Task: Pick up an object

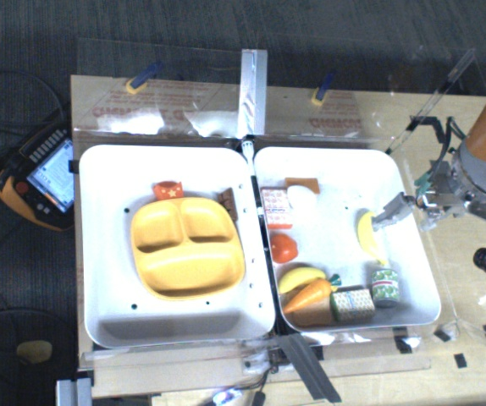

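My gripper (411, 216) hangs over the right rim of the right bin (412, 265), open, with nothing between its fingers. One grey finger (389, 213) points left toward a yellow banana-like piece (367, 232) and ends just above it. Lower in that bin lie a green-labelled small can (385, 285), a dark can on its side (352, 304), a carrot (309, 295), a banana (299, 277) and a red tomato (284, 247). A white-and-red carton (276, 208) and a brown block (302, 185) sit near the bin's top left.
The left bin (107, 227) holds a yellow divided tray (188, 248), with a red piece (168, 190) and a dark brown piece (227, 201) at its top edge. A wall (258, 227) splits the two bins. Cables and a handheld pendant (48, 176) lie at the far left.
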